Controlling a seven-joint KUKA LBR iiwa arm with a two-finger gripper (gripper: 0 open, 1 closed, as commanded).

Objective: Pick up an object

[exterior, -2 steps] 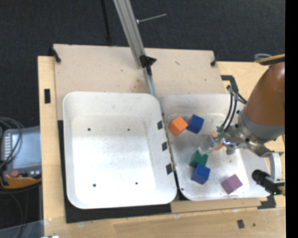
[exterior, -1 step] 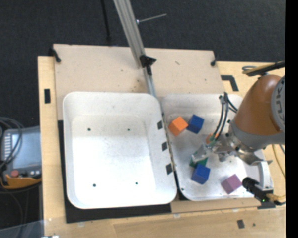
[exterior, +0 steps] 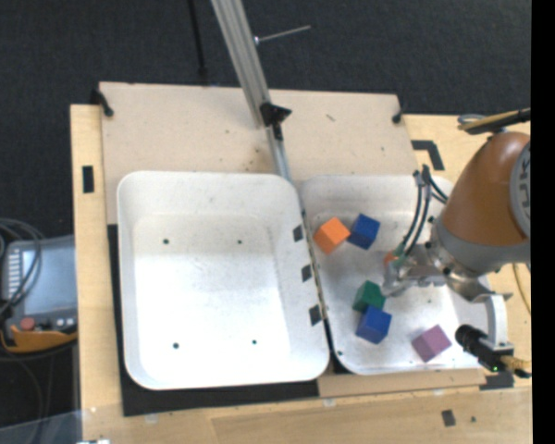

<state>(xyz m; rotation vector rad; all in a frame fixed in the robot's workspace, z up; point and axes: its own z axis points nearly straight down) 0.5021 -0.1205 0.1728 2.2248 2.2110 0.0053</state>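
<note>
Gripper (exterior: 400, 274) low in right bin (exterior: 347, 357), finger state unclear, cannot tell. Green cube (exterior: 369, 295) just left-below it, touching blue cube (exterior: 374, 325). Orange cube (exterior: 332, 234), second blue cube (exterior: 364, 230) farther up-left; purple cube (exterior: 432, 342) below.

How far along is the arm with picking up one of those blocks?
Nothing looks lifted yet. All five blocks rest on the floor of the right bin: the orange block, the upper blue block, the green block, the lower blue block and the purple block. The gripper sits low, just right of the green block. Still left: a grasp and a lift.
</note>
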